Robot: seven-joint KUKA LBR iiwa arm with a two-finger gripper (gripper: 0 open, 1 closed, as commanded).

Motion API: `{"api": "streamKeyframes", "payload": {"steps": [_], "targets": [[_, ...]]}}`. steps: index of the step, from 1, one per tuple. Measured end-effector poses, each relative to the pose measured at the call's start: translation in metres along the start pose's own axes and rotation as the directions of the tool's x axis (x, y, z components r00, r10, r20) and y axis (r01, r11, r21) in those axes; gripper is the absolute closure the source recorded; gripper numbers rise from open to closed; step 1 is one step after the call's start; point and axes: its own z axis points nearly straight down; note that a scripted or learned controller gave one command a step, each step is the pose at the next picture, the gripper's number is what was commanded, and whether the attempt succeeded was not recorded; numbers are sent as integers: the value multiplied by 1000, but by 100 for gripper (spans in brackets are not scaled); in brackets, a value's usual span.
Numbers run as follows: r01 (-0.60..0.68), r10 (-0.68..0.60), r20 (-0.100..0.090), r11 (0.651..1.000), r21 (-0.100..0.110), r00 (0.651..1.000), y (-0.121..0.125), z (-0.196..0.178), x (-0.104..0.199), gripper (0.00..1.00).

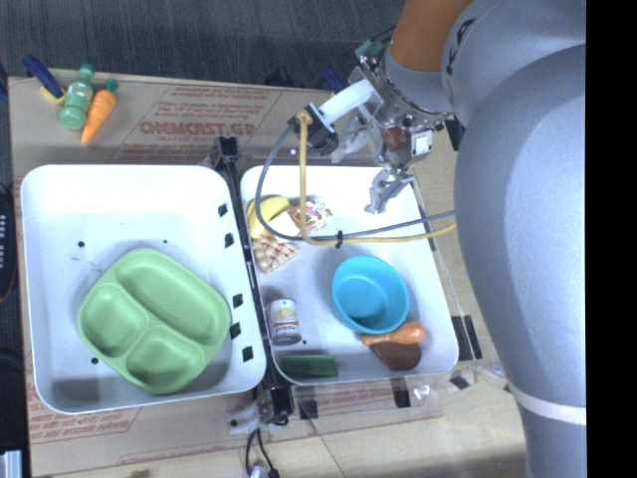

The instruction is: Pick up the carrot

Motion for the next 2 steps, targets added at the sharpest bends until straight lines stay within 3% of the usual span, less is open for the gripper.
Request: {"api": "streamKeyframes", "payload": {"steps": [1, 2], "targets": [[6, -6, -21, 1000, -7, 1000, 52, -110, 3, 0], [49, -49, -3, 999, -1, 999, -20, -14, 12, 0]]}}
